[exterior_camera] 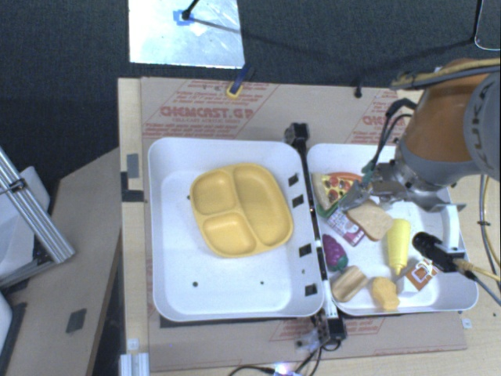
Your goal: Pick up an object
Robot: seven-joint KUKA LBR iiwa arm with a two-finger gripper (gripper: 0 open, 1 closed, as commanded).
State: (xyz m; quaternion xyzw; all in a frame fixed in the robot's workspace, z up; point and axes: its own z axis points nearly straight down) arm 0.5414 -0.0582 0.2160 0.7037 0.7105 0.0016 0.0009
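Apparently nothing has been lifted yet, as far as we can judge: every toy food piece lies on the floor of the right bin [458, 292], and we see none of them raised off it. In the left bin [168, 210], centre of the frame, sits a yellow divided plate [239, 208] by itself. The right bin holds a pizza slice [338, 185] at its upper left, a slice of toast [371, 221] just below that, a yellow bottle [398, 245] to the right of the toast, a purple piece [334, 251] against the divider between the bins, and a bread roll [349, 283] and a yellow block [383, 293] along the lower edge. The arm [450, 128] comes in from the right of the frame, its grey and orange body bulking over the upper right corner of the right bin, the wrist bent down and leftward. The gripper [374, 185] hangs low above the gap between pizza slice and toast, close to both; whether it touches either is unclear. How it is set we cannot tell, since the tip is a dark, blurred cluster from this angle. We judge the descent and approach largely made, with the closing, the grasp and the lift all left to do.
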